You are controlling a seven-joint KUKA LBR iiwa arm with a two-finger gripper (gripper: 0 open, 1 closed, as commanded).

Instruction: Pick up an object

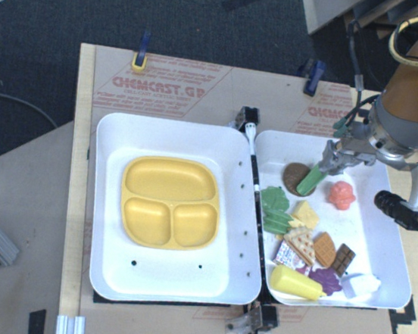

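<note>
One green piece (pixel 308 182) directly beneath gripper (pixel 330 165).

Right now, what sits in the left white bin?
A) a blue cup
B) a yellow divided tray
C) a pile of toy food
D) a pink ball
B: the yellow divided tray lies in the left bin, while the toy food fills the right bin.

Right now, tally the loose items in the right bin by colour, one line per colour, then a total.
Green: 2, a leafy piece and a long piece at the hand
Brown: 3, round, waffle-like, dark bar
Yellow: 2, wedge and long piece
Pink-red: 1
Purple: 1
Red-and-white cracker-like: 1
Pale: 1
Total: 11
</note>
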